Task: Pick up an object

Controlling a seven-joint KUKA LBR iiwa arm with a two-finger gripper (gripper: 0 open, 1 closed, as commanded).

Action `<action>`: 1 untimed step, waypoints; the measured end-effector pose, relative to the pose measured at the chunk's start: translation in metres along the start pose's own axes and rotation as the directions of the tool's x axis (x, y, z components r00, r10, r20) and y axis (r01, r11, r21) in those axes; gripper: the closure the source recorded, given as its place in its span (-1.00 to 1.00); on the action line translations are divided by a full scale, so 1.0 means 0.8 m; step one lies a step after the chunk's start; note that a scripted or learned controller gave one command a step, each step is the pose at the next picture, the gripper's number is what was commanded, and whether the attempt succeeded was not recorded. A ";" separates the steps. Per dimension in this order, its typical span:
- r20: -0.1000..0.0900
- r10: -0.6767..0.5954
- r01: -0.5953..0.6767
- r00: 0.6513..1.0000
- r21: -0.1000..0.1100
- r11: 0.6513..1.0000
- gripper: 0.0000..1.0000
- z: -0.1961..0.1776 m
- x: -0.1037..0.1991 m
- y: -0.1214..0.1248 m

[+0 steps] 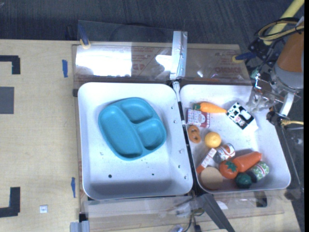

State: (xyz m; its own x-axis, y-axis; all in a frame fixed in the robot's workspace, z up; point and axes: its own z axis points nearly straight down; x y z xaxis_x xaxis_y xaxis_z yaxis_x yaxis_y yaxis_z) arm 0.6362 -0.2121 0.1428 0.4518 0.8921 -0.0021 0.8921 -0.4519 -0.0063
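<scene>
Nearest the camera, the right bin (282, 170) holds a tight cluster: a tan round piece (211, 178), a toy tomato (228, 169), a large toy carrot (247, 160) and a green item (244, 180), all touching. A grab here would likely wedge between neighbours or knock one aside. Further back a lemon (213, 139) and a small carrot (212, 108) lie looser. The black-and-white patterned box (240, 115) sits just beside the end effector (258, 100) at the far right corner; whether it is spread or pressed together I cannot tell. So close to the wall, a descent could strike the rim.
</scene>
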 end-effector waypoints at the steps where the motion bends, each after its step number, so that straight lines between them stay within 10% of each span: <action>1: -0.005 0.421 -0.421 0.907 -0.005 0.907 1.00 -0.072 0.032 -0.049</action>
State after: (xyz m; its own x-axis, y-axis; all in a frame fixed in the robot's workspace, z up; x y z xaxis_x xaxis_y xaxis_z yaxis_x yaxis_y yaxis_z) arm 0.6134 -0.1715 0.2004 0.7856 0.6187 0.0001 0.6187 -0.7856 -0.0002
